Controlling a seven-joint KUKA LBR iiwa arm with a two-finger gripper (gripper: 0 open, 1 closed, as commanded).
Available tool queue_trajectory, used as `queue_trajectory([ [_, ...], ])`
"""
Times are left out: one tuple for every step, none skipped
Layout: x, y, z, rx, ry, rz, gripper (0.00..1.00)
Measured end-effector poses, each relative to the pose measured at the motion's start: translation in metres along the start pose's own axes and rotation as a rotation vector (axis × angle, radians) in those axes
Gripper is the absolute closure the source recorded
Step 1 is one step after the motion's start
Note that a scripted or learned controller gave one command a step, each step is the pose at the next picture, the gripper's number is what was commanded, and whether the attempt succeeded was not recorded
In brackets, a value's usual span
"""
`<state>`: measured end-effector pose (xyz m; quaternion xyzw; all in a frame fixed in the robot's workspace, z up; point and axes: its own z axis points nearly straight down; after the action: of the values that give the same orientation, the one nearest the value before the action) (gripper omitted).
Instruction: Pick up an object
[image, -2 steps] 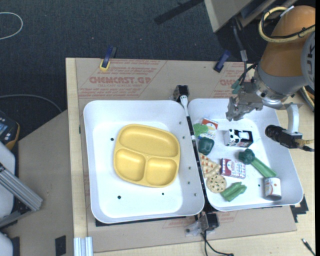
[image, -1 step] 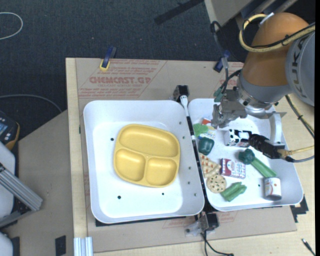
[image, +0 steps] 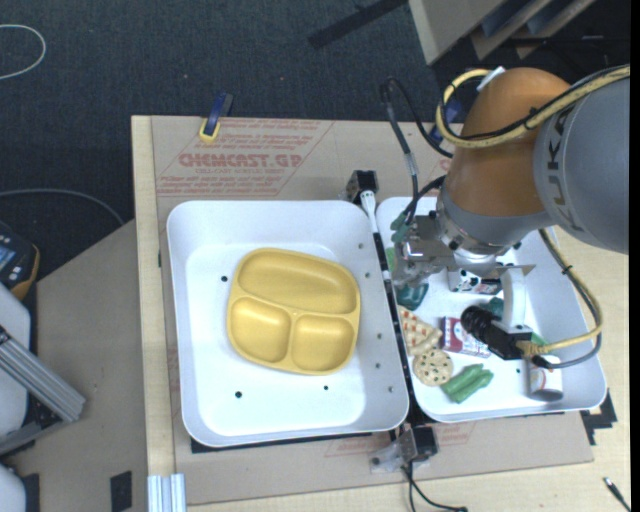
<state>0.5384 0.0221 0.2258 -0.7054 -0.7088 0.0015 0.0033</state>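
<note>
My gripper (image: 410, 272) hangs over the left edge of the right bin (image: 580, 345), below the arm's orange band. A small teal object (image: 412, 294) sits right under the gripper's tip; whether it is held I cannot tell. Just in front lie a checkered waffle-like piece (image: 417, 329), a round cookie (image: 432, 367), a green toy (image: 467, 381) and a dark red packet (image: 462, 337). The arm hides much of this bin's far half.
The left bin (image: 200, 330) holds a yellow divided plate (image: 294, 309). A black wrist-mounted part (image: 492, 331) with a yellow cable hangs over the right bin. A small white block (image: 546, 380) lies near that bin's right front corner. Cardboard (image: 240, 155) lines the bench behind.
</note>
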Motion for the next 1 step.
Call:
queue_trajectory([
  [0.0154,-0.0013,-0.0090,-0.008,-0.002,0.002,1.00],
])
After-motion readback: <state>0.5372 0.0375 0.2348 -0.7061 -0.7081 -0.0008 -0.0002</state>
